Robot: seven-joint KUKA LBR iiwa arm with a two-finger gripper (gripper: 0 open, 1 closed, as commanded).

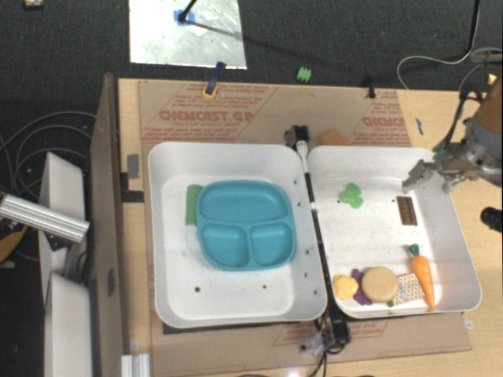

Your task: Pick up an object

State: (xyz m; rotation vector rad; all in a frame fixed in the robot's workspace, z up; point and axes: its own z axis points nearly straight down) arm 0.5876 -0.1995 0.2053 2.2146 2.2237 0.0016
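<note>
Bins sit side by side on the bench, and the right bin (452, 234) serves here as the landmark for everything else in the camera view. The gripper (435, 173) hangs over that bin's far right corner, at the end of the grey arm (486, 144) that comes in from the right. Its fingers (414, 177) look spread apart, one pointing toward the bin's middle, and nothing sits between them.

Inside the right bin, a small green piece (351, 195) lies in the far left part, well apart from the gripper. A brown rectangular block (406, 210) rests near the bin's middle, just below the gripper. Along the near edge, a carrot (423, 274) lies lengthwise toward the right corner, with its green top pointing away from the edge. Beside it sits a patterned flat piece (407, 288), then a round tan disc (380, 283) that overlaps a purple item (359, 283), then a yellow lump (344, 287) nearest the bin's left wall.

Left of the right bin, touching it along a dark seam, the left bin (169, 210) holds a blue divided plate (245, 224) with a green flat object (192, 204) tucked under its left rim.
</note>
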